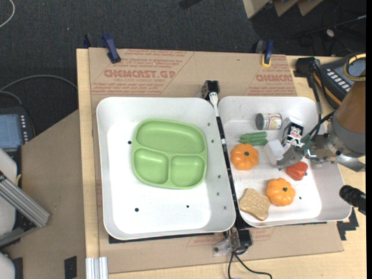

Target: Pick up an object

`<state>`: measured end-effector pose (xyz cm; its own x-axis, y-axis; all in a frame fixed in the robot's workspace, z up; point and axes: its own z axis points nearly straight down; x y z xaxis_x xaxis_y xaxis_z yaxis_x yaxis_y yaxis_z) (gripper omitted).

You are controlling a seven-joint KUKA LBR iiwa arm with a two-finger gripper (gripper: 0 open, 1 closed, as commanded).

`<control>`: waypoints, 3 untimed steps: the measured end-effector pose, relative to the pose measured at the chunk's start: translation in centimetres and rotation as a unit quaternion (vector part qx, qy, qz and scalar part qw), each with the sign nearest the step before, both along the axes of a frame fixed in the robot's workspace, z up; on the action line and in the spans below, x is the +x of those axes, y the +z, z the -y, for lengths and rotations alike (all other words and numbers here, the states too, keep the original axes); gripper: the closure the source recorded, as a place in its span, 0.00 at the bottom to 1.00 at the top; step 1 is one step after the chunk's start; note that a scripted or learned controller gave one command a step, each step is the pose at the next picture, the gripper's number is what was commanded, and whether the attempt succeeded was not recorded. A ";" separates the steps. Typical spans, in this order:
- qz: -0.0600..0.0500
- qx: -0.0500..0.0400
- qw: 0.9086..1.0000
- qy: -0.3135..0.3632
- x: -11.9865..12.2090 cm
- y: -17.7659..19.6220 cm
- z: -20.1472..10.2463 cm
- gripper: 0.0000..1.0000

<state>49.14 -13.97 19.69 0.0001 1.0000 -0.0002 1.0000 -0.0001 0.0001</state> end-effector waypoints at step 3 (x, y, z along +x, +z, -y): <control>0.007 0.000 1.000 0.005 4.3 -0.6 -5.9 1.00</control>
<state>53.41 -8.10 19.06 -0.0101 0.9999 -0.0005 0.9999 0.0101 0.0132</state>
